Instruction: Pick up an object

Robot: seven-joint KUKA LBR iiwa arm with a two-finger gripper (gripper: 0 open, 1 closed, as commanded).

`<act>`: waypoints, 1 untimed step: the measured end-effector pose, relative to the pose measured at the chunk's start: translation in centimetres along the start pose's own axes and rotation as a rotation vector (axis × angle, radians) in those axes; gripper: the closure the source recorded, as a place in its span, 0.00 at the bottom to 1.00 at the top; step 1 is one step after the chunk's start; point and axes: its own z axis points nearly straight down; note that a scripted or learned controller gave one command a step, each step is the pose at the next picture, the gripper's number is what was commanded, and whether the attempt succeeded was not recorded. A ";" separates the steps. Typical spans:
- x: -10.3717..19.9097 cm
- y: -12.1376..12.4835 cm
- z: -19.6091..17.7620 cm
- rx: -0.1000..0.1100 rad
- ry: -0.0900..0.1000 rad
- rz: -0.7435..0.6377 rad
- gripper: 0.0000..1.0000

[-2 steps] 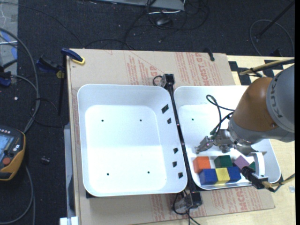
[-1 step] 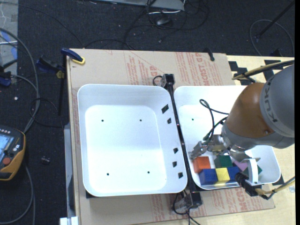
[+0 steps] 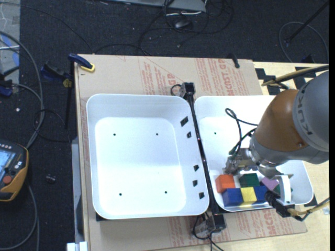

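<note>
In the right bin (image 3: pixel 220 120), several small blocks lie clustered at the near edge: an orange block (image 3: pixel 225 182), a blue block (image 3: pixel 232 196), a yellow block (image 3: pixel 248 194), a green block (image 3: pixel 249 180) and a purple piece (image 3: pixel 270 183). My gripper (image 3: pixel 239 163) hangs low over this cluster, just behind the orange and green blocks. The grey wrist and its orange band (image 3: pixel 280 124) hide most of the fingers, and I see no block between them.
The left bin (image 3: pixel 99 114) lies beside the right one, with a black divider strip (image 3: pixel 196 140) between them. Both rest on a cardboard sheet (image 3: pixel 157 72). Cables trail across the dark floor around the bench.
</note>
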 end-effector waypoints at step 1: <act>-0.1 5.1 1.1 0.000 0.000 -0.002 1.00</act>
